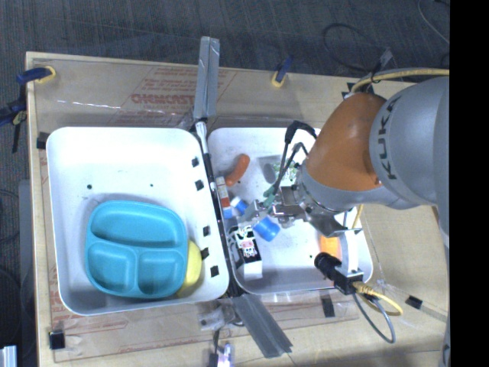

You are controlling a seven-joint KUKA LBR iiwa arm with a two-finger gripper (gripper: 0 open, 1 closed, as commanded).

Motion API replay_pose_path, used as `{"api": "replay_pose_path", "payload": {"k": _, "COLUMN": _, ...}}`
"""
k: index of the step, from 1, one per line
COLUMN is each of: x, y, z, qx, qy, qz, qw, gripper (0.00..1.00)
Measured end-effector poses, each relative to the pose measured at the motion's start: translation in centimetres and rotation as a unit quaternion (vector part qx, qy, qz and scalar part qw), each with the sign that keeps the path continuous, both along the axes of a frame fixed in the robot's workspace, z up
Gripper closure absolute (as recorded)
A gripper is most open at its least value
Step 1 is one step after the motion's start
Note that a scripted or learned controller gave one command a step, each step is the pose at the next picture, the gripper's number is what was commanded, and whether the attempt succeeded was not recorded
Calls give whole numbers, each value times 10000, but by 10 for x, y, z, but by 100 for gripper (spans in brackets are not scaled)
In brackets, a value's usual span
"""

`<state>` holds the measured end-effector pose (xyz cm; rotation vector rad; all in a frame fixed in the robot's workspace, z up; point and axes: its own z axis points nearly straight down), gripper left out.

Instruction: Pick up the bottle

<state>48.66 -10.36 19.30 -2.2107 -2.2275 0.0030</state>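
Down in the right bin [256,138], low over the clutter.
Reaches in from the right with the gripper [280,203] sunk among small things near the bin's middle; impossible to tell whether wide, narrow or clamped on anything. Looks like the bottle [266,228] just below it, small and blue, lying on the bin floor, touching or nearly so; hard to say which. Beside that, a white-and-black box [248,252] toward the front wall, an orange sausage shape [239,167] further back, an orange piece [330,245] under the arm [382,155]. Over in the left bin [114,147], a blue tray [137,247] with a yellow thing [193,264] tucked at its edge.
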Motion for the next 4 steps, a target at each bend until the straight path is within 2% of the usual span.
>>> {"api": "replay_pose_path", "payload": {"k": 1, "x": 47, "y": -25, "z": -51, "qx": -4, "qy": -6, "qz": -233, "qw": 9997, "gripper": 0}}
{"api": "replay_pose_path", "payload": {"k": 2, "x": 55, "y": -58, "z": -102, "qx": 0, "qy": -1, "qz": -343, "qw": 9994, "gripper": 0}}
{"api": "replay_pose_path", "payload": {"k": 3, "x": 56, "y": -58, "z": -92, "qx": 0, "qy": 2, "qz": -315, "qw": 9995, "gripper": 100}}
{"api": "replay_pose_path", "payload": {"k": 4, "x": 145, "y": -45, "z": 39, "qx": -8, "qy": -13, "qz": -1828, "qw": 9831, "gripper": 100}}
